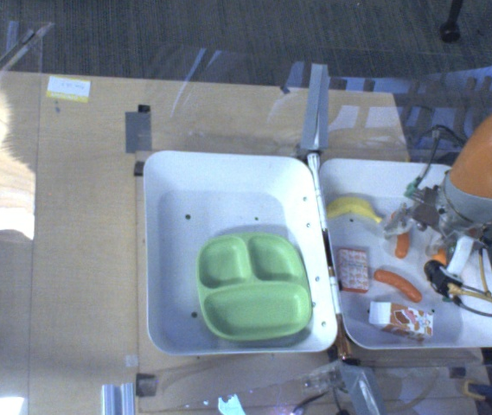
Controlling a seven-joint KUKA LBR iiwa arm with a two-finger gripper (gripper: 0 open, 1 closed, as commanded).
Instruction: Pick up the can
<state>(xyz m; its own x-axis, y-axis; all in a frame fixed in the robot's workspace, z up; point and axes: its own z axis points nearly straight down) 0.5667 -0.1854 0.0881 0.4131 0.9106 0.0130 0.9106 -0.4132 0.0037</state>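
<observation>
The can (353, 269), reddish with a pale label, lies on its side in the left part of the right bin (349, 178), close to the divider. My gripper (407, 219) hangs over the middle of that bin, up and to the right of the can and apart from it. It is just above a small orange carrot-like piece (401, 245). The grey wrist and orange band (488, 158) come in from the right and cover the bin's right side.
A yellow banana (355, 208) lies behind the can, an orange sausage (399, 284) to its right, and a small carton (404, 319) at the front. The left bin (168, 232) holds a green divided plate (252, 285). Cables (457, 288) hang beside the wrist.
</observation>
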